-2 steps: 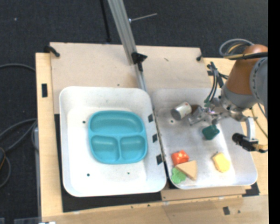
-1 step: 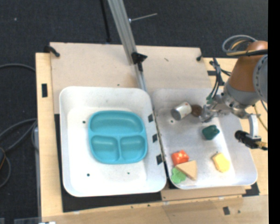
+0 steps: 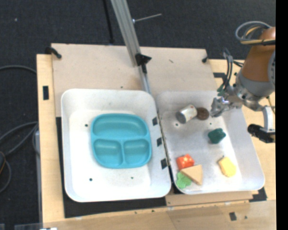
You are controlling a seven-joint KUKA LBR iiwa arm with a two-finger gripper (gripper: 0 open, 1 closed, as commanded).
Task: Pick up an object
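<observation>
- Foreground, right bin (image 3: 245, 178): a tan wedge (image 3: 196, 173) lies at the near rim, touching a green piece (image 3: 183, 180) on its left and a red-orange block (image 3: 185, 161) just behind it. A yellow piece (image 3: 226, 166) sits apart to the right.
- Middle of the right bin: a dark green lump (image 3: 216, 136) lies alone, clear of the other objects.
- Far end of the right bin: a small metal cup (image 3: 186, 114) lies on its side, with a brown round object (image 3: 202, 113) just beside it to the right.
- Left bin (image 3: 72, 128): holds a teal divided tray (image 3: 120, 140), upright and centred.
- Arm: the gripper (image 3: 220, 104) hangs over the far right part of the right bin, near the brown round object and apart from it. Whether the jaws are spread or pressed together cannot be told; nothing is seen between them.
- Step in hand, as judged: approach, with no object yet picked. The brown round object and the cup are the nearest candidates.
- Next move, as judged: a short shift toward the left, then a descent with the jaws straddling one object only; the cup crowds the brown object and both may roll.
</observation>
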